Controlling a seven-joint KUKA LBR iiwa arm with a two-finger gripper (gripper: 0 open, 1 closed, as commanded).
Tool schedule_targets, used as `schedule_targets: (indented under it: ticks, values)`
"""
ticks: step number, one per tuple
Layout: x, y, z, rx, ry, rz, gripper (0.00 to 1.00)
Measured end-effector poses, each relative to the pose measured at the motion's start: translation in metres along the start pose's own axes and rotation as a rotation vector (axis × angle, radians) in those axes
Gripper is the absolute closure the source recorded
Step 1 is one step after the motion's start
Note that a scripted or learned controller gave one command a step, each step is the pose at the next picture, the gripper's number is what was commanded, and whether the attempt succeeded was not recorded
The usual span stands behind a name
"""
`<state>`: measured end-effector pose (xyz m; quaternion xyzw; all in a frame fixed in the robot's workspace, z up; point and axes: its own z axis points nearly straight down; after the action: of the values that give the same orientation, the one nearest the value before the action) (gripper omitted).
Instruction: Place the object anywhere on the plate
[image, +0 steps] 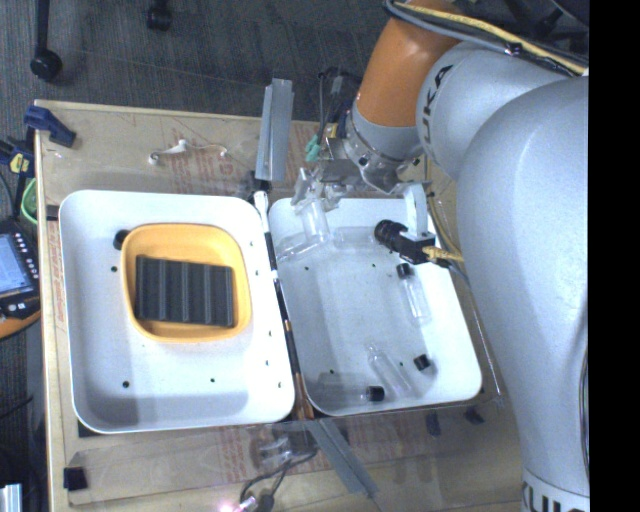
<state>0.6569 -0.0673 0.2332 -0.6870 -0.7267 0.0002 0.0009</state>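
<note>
1. Pale wooden bench (180, 460) under everything, with two shallow white bins side by side on it.
2. Nearest, in the right bin (340, 320): a clear tube (388, 372) lying slantwise close to the near wall, with a small black cap (375, 393) just beside it. Farther in, a second clear tube (415, 300), lying roughly near to far.
3. In the left bin (100, 370): a yellow plate (185, 238), and flat on its middle the dark ribbed block (185, 290), well apart from the gripper. Long axis running left to right across the view, tilted a little. Ribs running crosswise, near to far.
4. At the far left corner of the right bin: the gripper (312, 205), low over the bin's wall. Jaws spread or pressed together: cannot tell against the white behind.
5. Beyond it, the grey arm (500, 150) with its orange band (395, 60). Beside the band, the letters "UKA" legible on the casing.
6. Farthest back, dark floor (200, 50).
</note>
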Motion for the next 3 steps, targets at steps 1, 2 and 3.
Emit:
schedule_targets:
  ticks: [1,2,3]
  values:
    - [0.027,-0.008,0.025,0.002,0.001,-0.172,1.00]
    - [0.035,-0.038,0.043,0.005,0.000,-0.395,1.00]
    - [0.088,-0.031,0.042,0.000,-0.002,-0.510,1.00]
